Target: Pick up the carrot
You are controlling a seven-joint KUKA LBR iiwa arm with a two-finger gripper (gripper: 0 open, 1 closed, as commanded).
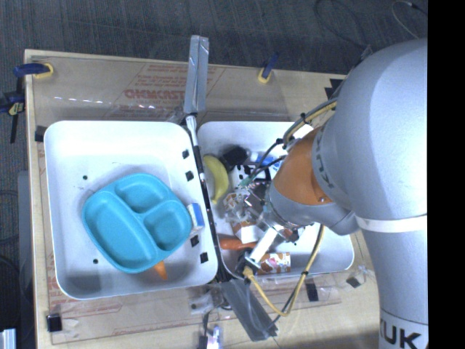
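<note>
The carrot [232,243], a short orange piece, lies in the front left corner of the right bin [341,257], close to the divider between the bins. My gripper [251,218] is low in that bin, just above and slightly right of the carrot, amid a clutter of small items. The grey arm with its orange band [296,180] covers most of the bin's right half and hides the gripper's tip.
A yellow banana [214,177] and a black object [234,155] lie at the back left of the right bin. A red-and-white packet [275,262] sits by the front wall. The left bin [65,151] holds a blue divided plate [138,220] with a small orange item [160,270] at its front edge.
</note>
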